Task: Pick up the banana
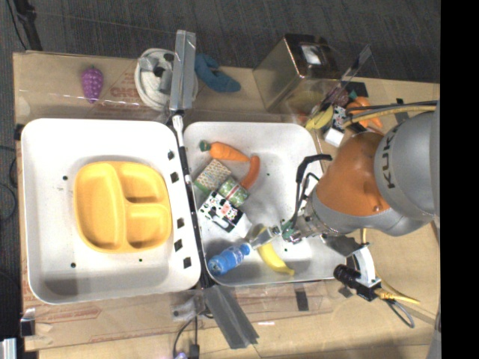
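A dark grey carpeted floor (247, 13) lies beyond the pale brown cardboard-covered bench (60, 81), evenly lit from above.

Both bins look like smooth white plastic w/ a slight sheen, left bin (45, 200) and right bin (284, 137); yellow divided tray (120, 204) is matt plastic, smooth; banana (274, 259) has a smooth, faintly glossy yellow skin, prob. plastic; blue bottle (228, 259) is shiny plastic; carrot (228, 152) smooth orange w/ a satin look; bench top (60, 81) looks like matt brown cardboard or wood, can't tell which; box (296, 69) beyond the bins is glossy, metallic-looking; arm (389, 174) has a smooth grey shell and a glossy orange band; floor (262, 6) is dark, rough, carpet-like.
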You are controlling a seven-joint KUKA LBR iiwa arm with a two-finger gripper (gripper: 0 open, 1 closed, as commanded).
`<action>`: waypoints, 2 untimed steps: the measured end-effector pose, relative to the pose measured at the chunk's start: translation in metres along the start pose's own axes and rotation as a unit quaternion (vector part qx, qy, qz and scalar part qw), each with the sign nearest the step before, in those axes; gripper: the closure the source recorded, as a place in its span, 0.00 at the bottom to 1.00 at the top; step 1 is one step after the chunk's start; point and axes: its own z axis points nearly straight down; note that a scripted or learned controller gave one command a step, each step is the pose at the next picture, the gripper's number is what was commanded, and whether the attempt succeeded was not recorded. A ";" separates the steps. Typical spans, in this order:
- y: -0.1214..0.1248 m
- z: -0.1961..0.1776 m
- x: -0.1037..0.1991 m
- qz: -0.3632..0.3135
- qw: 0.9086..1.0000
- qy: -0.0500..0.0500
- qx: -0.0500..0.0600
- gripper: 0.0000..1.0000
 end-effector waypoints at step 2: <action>0.046 -0.097 0.020 0.038 0.999 -0.001 -0.001 1.00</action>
